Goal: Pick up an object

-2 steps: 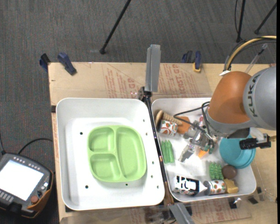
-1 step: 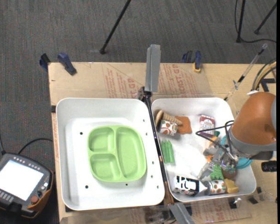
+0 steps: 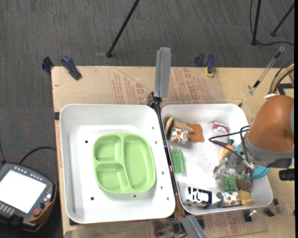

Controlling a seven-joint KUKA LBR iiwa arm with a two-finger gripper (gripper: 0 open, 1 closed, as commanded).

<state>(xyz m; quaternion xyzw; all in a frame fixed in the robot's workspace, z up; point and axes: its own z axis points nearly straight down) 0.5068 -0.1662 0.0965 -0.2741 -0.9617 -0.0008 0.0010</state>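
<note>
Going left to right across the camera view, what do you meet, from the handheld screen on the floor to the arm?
Teach pendant → left white bin → green divided plate → green bundle in the right white bin → red packet → gripper → orange band.

Fixed overhead camera slants down on both bins (image 3: 69, 133).

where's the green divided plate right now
The light green three-compartment plastic plate lies flat in the middle of the left shallow white bin, across the centre divider from the small green ridged object in the right bin.
</note>
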